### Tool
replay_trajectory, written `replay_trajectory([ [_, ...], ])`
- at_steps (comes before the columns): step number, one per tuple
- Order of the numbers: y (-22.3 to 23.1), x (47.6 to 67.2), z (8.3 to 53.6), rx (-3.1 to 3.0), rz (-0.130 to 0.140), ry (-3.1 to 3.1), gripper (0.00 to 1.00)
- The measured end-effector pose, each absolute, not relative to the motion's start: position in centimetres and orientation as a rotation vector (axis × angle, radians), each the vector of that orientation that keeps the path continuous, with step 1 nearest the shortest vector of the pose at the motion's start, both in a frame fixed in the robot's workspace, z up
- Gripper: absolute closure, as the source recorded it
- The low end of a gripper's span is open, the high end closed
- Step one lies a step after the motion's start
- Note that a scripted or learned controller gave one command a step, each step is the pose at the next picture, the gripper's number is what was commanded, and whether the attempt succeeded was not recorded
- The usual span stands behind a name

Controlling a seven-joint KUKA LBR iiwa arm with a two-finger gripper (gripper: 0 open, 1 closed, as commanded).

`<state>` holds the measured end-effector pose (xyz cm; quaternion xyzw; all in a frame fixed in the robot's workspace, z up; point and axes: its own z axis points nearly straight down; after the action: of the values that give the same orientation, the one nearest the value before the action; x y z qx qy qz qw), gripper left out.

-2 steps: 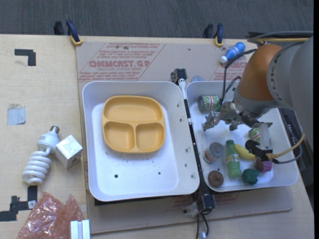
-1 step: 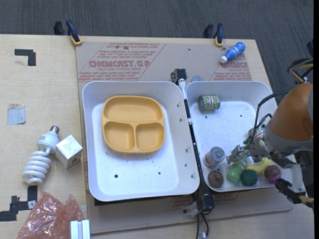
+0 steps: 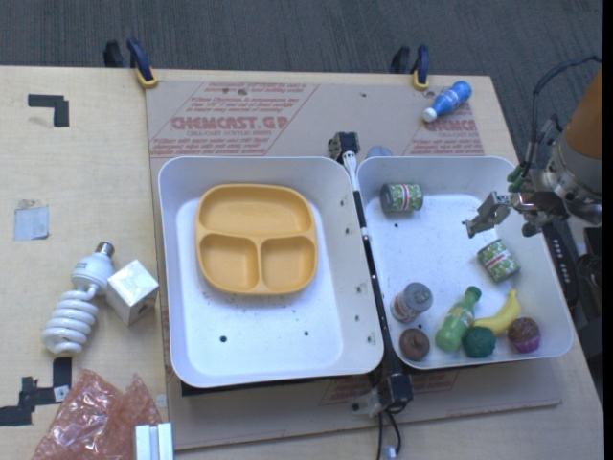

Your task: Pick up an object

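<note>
Moulded yellow plate (image 3: 257, 236), curved banana (image 3: 504, 315), speckled white bin (image 3: 436, 228)

Bright even overhead light, soft shadows, sharp

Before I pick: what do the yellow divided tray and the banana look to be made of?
Yellow divided tray: likely molded plastic, matte, uniform colour, rounded compartment walls. Banana: probably a plastic toy, smooth, evenly yellow; too small to be sure.

Robotics lab: clamped board (image 3: 239, 113), two white bins (image 3: 182, 286), toy food.
</note>
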<state>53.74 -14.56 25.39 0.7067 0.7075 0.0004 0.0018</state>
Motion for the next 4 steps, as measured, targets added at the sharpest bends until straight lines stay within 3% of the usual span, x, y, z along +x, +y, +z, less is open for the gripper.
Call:
replay_trajectory([
  [1, -22.2, 61.7, 19.2, 2.219, -0.001, 2.221, 0.0],
  [2, -21.7, 56.9, 9.1, 2.224, 0.005, 2.233, 0.0],
  [3, -22.1, 56.9, 10.2, 2.219, 0.002, 2.224, 1.0],
  [4, -15.5, 61.1, 9.2, 2.22, 0.0, 2.221, 1.0],
])
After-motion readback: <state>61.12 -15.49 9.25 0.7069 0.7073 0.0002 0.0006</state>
